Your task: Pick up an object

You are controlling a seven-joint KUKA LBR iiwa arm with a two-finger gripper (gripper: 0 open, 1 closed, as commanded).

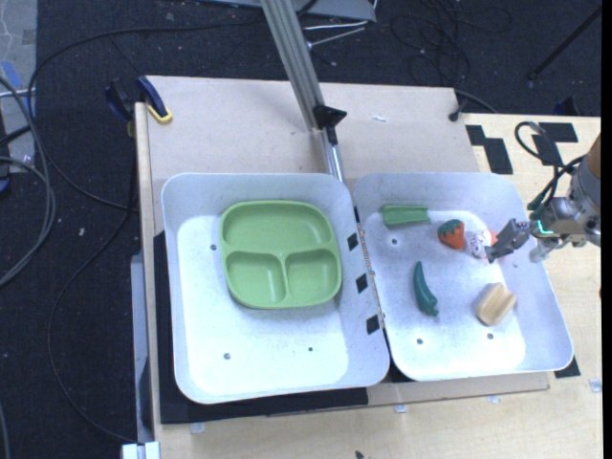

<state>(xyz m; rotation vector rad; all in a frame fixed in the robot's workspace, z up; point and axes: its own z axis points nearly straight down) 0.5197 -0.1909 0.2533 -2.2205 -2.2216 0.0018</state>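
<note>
On the bench we count two shallow white bins side by side. Left bin [191, 352]: one green divided plate [282, 254] with three compartments, lying flat toward the far half of the bin. Right bin [449, 352]: we list four loose items. First, a green oblong piece [404, 215] near the far edge. Second, a red strawberry-like toy with a green top [452, 232], just right of the first. Third, a dark green curved piece [424, 289], pepper-shaped, near the middle of the bin. Fourth, a tan wooden-looking block [494, 304], to the right of the curved piece and apart from it. A small pale pinkish thing [476, 244] lies just beside the strawberry; we cannot tell what it is.

At the right edge we note the arm entering, its gripper [501, 244] low over the right bin, close to the strawberry and the pale thing. We cannot tell how the gripper is set, and we see no item in its grasp.
</note>
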